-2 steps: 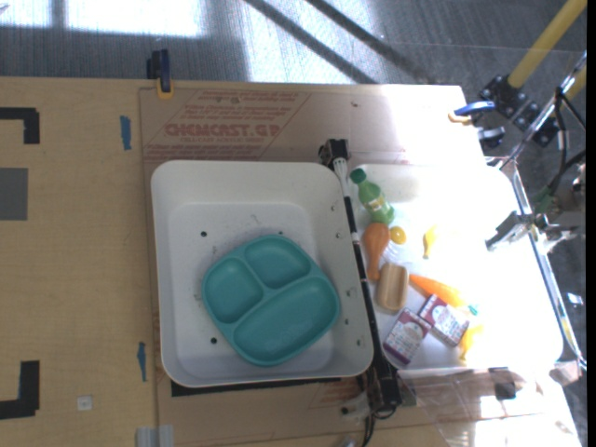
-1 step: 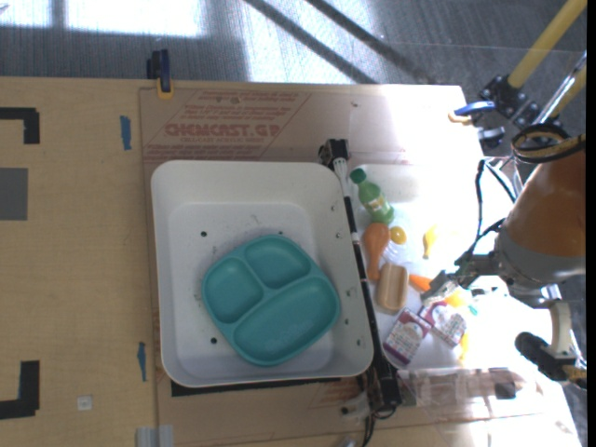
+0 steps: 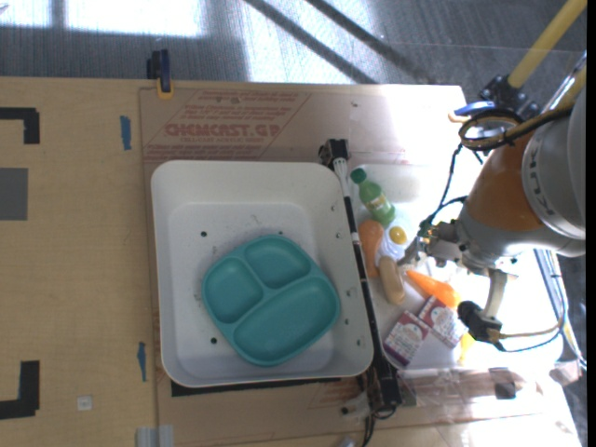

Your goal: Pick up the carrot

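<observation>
Carrot lies in the right bin, long axis slanting down to the right, just below-left of the tool; tool's spread: cannot tell

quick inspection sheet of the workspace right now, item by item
surface: two white bins side by side; left bin, right bin washed out by glare
job's things: carrot lying in the right bin, just below the arm's wrist
clutter: teal divided plate in the left bin; green bottle, orange item and small cartons in the right bin
grippers: hand low over the right bin beside the carrot
cables: blue and black cables along the arm
surroundings: cardboard sheet under the bins, blue tape marks
</observation>
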`<act>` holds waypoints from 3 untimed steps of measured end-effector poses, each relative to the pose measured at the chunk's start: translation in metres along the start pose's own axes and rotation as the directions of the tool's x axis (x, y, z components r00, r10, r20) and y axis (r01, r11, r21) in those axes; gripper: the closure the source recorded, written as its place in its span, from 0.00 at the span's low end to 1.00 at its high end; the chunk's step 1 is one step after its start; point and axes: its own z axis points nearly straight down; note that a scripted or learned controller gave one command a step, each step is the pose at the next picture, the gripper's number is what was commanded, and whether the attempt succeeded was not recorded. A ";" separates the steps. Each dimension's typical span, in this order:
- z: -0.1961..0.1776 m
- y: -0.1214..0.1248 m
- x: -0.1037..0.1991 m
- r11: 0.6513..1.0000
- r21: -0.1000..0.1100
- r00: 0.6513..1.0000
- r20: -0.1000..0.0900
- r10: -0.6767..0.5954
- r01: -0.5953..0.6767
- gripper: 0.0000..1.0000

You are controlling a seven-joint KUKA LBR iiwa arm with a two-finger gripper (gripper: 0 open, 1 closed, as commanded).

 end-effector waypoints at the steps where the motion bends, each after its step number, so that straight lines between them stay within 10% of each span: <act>1: 0.000 -0.025 -0.024 0.994 -0.005 0.994 -0.002 0.110 -0.110 0.00; 3: 0.000 -0.053 -0.021 0.977 -0.006 0.977 0.006 0.214 -0.214 0.00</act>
